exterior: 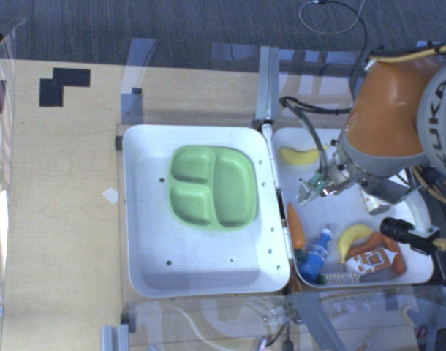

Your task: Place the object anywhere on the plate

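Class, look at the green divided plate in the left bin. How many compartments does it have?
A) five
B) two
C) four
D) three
D: the green plate in the left bin shows two smaller sections stacked on its left side and one long section on its right, three in all.

The grey and orange arm [398, 108] is cut off by the right edge and covers the upper right part of the shallow white right-hand bin [354, 278]. Beside that bin's upper wall, a yellow banana [300, 156] is partly covered by a black cable [311, 126]. The gripper's [316, 186] fingers are too small and cluttered to resolve.
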